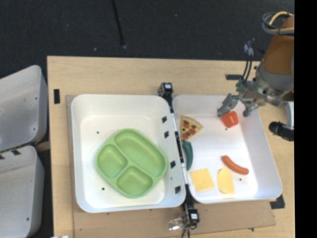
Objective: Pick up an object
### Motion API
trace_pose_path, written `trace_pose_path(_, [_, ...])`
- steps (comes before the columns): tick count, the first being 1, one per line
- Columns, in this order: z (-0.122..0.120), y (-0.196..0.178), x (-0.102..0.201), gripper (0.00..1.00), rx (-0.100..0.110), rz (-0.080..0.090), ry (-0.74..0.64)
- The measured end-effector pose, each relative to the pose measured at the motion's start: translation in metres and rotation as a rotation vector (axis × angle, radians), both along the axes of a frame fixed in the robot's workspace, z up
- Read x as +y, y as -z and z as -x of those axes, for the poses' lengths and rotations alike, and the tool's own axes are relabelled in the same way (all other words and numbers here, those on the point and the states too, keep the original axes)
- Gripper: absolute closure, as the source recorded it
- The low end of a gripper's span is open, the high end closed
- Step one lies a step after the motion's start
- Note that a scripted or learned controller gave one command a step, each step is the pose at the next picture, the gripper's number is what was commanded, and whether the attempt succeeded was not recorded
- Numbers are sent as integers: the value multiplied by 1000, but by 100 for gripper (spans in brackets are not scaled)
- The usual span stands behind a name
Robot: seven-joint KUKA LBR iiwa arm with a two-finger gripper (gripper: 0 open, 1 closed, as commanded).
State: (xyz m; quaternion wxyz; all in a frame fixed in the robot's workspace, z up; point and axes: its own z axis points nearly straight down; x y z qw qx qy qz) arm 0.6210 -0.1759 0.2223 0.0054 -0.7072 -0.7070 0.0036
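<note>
Arm: entered from the right, orange band above the wrist, over the right bin's [257, 148] far right corner.
End effector [237, 106]: fingers spread, one to each side above the red piece [229, 119]; contact could not be determined.
Red piece: at the right bin's far end, just below the finger tips.
Pizza slice [190, 127]: right bin, near the divider.
Green item [187, 154]: against the divider, below the pizza slice.
Sausage [235, 165]: right bin, near half.
Yellow square [202, 179]: near edge, beside the yellow oval [226, 181].
Green tray [131, 162]: left bin [84, 118], three compartments.
Table [59, 73]: light wood, carried both bins.
</note>
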Motion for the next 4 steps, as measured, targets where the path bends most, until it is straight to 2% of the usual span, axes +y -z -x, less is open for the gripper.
trace_pose_path(1, [-2,-5,0,0,-9,1,-2])
trace_pose_path(2, [6,43,-3,0,-4,3,-1])
trace_pose_path(4, [2,127,-1,0,-5,3,1])
